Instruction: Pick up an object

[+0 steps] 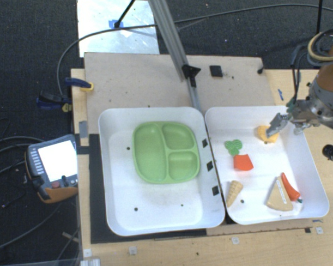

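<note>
Jaws [274,128] are hanging over the yellow piece [265,134] at frame upper right, grip state indiscernible; its long axis is unclear.

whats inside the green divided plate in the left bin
Nothing visible: all three compartments of the green divided plate show bare green. The plate covers the left bin floor beneath it, so anything underneath can't be seen. The toy foods lie in the right bin.

The bench [154,81] bears two white bins [120,213] (side by side, touching).
</note>
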`<state>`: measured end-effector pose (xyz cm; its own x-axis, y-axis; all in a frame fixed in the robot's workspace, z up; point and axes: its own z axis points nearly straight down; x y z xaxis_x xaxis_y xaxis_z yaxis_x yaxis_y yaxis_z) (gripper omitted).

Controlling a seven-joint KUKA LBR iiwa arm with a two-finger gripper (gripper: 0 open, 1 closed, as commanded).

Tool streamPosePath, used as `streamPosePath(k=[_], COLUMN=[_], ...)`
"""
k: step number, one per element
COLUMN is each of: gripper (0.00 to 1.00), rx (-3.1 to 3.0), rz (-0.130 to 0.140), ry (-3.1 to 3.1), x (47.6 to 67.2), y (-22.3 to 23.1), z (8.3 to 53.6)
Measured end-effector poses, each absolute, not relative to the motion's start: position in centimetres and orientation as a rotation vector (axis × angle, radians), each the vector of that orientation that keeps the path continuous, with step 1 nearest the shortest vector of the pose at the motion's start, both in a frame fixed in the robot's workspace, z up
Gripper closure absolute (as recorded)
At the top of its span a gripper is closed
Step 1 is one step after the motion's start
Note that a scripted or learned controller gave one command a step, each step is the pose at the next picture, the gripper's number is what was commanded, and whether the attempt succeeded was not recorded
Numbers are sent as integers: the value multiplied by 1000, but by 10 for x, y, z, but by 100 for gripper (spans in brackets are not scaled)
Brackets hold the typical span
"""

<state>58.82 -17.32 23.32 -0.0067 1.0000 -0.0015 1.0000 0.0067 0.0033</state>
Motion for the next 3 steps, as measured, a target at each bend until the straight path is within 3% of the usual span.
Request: streamPosePath(k=[2,3], gripper=[0,100], rx=[2217,2213], rz=[0,3], ry=[2225,2224], x=[594,595], y=[-165,-166], z=[133,145])
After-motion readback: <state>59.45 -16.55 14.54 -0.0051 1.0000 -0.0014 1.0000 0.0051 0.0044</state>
